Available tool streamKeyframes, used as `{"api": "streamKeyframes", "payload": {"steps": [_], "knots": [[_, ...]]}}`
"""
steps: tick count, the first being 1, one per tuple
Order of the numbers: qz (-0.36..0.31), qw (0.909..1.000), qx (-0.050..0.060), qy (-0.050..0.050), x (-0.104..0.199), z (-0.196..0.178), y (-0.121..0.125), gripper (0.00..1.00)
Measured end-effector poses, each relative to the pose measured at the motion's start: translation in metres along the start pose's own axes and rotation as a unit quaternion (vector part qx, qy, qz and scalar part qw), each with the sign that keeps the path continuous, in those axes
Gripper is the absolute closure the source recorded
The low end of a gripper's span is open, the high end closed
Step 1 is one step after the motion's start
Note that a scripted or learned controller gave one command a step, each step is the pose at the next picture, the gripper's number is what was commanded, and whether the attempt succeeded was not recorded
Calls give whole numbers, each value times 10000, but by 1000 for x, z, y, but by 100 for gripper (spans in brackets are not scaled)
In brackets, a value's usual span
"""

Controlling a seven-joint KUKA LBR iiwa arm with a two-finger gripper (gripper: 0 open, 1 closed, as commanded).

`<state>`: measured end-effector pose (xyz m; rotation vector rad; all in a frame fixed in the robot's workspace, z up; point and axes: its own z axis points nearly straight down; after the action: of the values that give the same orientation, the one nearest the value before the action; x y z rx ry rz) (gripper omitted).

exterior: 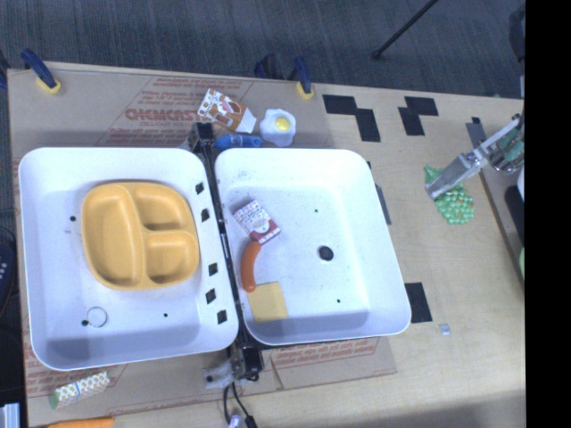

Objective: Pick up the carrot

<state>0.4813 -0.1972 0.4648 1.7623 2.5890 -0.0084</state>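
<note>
I see the carrot (251,265) at seven o'clock in the right bin (384,266), touching a yellow block (268,301). Gripper (446,178) off at three o'clock; its opening I cannot tell.

The gripper (443,180) hangs near the bench's right edge, well right of both bins, pointing left and down; its grey wrist runs up-right behind it

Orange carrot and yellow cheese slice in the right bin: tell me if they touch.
Touching. The camera view shows the long orange carrot with its lower end against the upper left corner of the flat yellow cheese slice, with no white bin floor between them.
</note>
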Motion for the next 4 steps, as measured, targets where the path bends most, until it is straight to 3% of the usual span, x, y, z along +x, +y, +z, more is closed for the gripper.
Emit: {"api": "streamKeyframes", "payload": {"steps": [4], "knots": [[-113,9999,-22,-38,-1,-43,3,100]]}}
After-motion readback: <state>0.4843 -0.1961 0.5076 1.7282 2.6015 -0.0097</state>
